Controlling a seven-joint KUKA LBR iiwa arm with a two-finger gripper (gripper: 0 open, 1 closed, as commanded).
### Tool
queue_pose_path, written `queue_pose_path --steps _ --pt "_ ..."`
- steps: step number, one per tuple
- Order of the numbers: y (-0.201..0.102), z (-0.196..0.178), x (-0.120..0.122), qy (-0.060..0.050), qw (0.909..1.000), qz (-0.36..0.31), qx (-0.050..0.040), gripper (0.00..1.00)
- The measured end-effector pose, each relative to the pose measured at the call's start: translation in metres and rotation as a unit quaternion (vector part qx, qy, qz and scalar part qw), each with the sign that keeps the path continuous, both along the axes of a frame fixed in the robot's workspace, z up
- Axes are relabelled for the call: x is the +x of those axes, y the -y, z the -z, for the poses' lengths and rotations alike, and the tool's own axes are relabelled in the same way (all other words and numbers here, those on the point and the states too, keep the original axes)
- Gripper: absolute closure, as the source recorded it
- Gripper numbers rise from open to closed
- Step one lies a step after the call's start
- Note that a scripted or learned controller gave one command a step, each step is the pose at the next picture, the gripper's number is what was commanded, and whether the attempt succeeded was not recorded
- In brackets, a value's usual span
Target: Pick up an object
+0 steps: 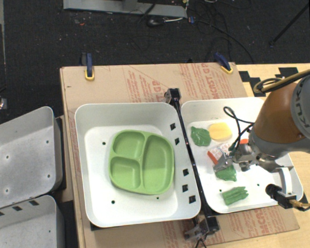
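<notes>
Nearest, low in right bin [283, 199]: flat green piece [235, 195]. Just above, gripper [225, 161] down among a darker green piece [227, 173] and small red-and-white item [215, 154]; open or closed, cannot tell. Farther back: green leaf shape [200, 136], yellow round object [220, 131]. Left bin [89, 150]: green divided plate [142, 161].

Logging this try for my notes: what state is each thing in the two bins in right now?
Green plate: flat, upright, alone in left bin.
Yellow piece: lying loose, right bin.
Green pieces: lying loose.
Gripper: low over a green piece and red piece.
</notes>
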State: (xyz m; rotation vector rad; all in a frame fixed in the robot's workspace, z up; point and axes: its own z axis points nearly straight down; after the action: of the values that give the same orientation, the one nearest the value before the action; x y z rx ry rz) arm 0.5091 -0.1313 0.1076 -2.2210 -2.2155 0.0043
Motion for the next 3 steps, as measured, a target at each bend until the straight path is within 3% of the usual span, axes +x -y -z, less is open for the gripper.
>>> queue_pose_path --steps 1,3 --pt "0.0 -0.013 0.001 0.002 1.0 0.001 -0.0004 1.0" --pt "0.004 -0.116 0.013 0.006 1.0 -0.003 -0.0015 1.0"
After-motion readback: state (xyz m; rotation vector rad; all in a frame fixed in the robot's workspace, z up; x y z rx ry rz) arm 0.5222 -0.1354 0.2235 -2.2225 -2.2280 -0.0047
